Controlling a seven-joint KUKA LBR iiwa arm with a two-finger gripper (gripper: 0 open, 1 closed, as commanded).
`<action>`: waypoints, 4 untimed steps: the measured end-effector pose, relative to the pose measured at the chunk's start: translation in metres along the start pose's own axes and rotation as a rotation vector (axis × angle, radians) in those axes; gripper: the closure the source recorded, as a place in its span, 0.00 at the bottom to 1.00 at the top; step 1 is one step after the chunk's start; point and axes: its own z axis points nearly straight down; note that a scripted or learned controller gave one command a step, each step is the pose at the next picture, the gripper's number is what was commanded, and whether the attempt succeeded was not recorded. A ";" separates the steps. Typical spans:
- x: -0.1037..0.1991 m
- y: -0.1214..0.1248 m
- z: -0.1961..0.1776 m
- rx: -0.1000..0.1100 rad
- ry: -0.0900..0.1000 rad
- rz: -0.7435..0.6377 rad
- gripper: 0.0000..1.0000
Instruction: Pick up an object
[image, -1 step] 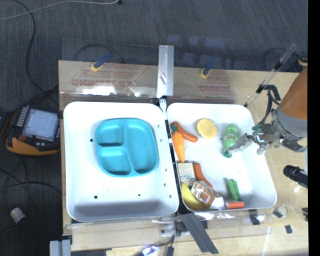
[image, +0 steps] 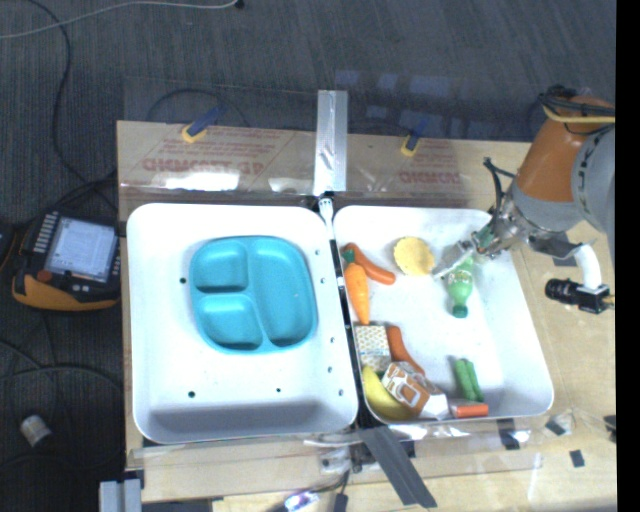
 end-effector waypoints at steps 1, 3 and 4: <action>0.010 -0.010 0.022 -0.015 -0.002 0.018 0.00; 0.010 -0.028 0.022 -0.011 -0.003 0.162 1.00; 0.070 -0.034 -0.095 -0.001 0.001 0.028 1.00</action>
